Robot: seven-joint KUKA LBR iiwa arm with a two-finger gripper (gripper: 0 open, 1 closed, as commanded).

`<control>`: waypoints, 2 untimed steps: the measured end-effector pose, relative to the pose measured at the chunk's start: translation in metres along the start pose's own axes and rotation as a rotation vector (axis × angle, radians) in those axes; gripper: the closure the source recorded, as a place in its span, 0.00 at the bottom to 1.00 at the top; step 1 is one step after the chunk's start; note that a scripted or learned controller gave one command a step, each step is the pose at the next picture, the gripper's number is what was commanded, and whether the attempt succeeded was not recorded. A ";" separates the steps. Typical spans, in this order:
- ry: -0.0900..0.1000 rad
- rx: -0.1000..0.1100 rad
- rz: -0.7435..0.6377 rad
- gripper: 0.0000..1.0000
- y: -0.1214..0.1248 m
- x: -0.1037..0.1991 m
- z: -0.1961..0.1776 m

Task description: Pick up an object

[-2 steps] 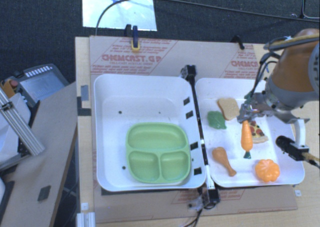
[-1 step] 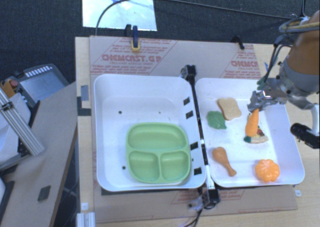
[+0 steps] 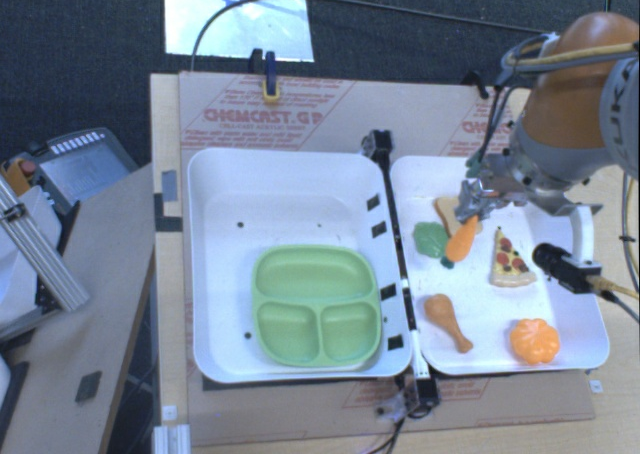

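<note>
Seemingly we are at the reach, our end effector [image 3: 475,204] low in the right bin [image 3: 590,337] over the carrot [image 3: 461,239], its grip unclear to us, so next comes a firm close and lift.

You've got two white bins [image 3: 290,167]. One green divided tray [image 3: 315,304]. One carrot [image 3: 460,240], one pizza slice [image 3: 511,260], one drumstick [image 3: 447,320], one orange [image 3: 535,340], one green leafy piece [image 3: 431,239].

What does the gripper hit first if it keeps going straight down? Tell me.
Most likely the toy carrot: the gripper sits right over its upper end in the right bin. Depth is hard to judge from this slanted view.
</note>
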State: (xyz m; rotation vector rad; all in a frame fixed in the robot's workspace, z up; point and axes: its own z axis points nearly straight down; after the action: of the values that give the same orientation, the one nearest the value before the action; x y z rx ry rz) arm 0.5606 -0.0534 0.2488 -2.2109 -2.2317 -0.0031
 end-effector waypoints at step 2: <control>0.000 0.000 0.001 1.00 0.008 0.095 0.008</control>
State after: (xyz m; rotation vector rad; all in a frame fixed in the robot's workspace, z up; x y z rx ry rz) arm 0.5674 0.0418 0.2414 -2.2117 -2.2310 -0.0024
